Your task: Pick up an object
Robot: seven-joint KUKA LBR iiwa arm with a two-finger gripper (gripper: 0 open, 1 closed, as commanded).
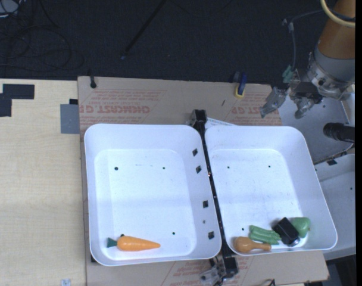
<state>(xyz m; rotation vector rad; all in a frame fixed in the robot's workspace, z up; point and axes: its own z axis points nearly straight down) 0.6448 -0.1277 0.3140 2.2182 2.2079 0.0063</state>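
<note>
**Gripper parked high, no object picked yet**

Gripper (286, 104) hangs past the far right corner of the right bin (261, 137), outside its rim, under the arm's orange band. Two fingers spread wide, nothing between them.

Landmark = right bin. Its near right corner holds a tight cluster: black block (286, 230) lying tilted on a green pepper-like piece (300, 224), green bean pod (264, 235) touching the block's left side, orange-tan pear-shaped piece (250, 245) just beside the pod, against the near wall. Left of the right bin, in the left bin (103, 159), an orange carrot (137, 243) lies alone near the near wall, flat, green tip to the left.

Step in hand, as I judge it: choose a target and descend. Cluster is well apart from the gripper, diagonally across the right bin. Best bet looks like the carrot: isolated, room for both fingers; close across its narrow width, not along it. If going for the cluster, take the black block from the top; the neighbours crowd it and the bin wall is close, so finger clearance is a risk.
</note>
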